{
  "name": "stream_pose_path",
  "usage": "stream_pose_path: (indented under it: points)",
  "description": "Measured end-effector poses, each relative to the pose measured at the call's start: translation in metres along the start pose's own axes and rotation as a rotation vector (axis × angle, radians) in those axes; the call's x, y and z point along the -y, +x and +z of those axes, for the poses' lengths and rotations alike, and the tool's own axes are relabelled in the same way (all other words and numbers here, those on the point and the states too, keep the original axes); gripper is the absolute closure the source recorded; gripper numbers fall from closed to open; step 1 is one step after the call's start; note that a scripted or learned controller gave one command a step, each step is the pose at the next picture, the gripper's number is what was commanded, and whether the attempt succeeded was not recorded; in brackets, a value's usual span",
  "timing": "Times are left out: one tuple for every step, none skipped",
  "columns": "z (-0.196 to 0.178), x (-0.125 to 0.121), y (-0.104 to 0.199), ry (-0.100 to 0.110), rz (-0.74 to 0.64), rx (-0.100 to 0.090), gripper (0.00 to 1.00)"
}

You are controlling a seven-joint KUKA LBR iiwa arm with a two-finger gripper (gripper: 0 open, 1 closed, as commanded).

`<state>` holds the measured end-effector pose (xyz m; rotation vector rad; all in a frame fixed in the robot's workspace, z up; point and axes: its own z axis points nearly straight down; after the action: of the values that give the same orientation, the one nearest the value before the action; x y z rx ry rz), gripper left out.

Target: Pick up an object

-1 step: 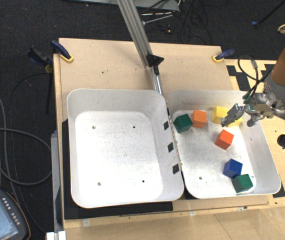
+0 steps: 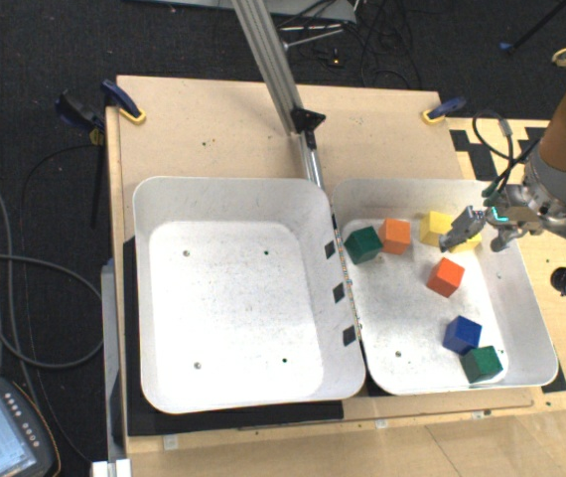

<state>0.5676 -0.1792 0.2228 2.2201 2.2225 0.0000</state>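
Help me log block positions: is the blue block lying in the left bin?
No, the blue block lies in the right bin, touching a green block near its front corner.

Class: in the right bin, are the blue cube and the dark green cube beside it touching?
Touching. The camera view shows the blue cube and the dark green cube corner to edge, no white bin floor between them.

Grey arm (image 2: 561, 182), orange band, black cable, metallic hand (image 2: 477, 229).
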Motion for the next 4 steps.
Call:
stream_pose_path:
  points:
    - [0.051,-0.009,-0.003,0.004,0.001,0.0,0.0]
    - [0.095,-0.008,-0.006,0.004,0.001,0.0,0.0]
    - [0.128,-0.009,-0.006,-0.002,0.001,0.003,0.0]
    - [0.116,-0.009,-0.006,-0.004,0.002,0.002,1.0]
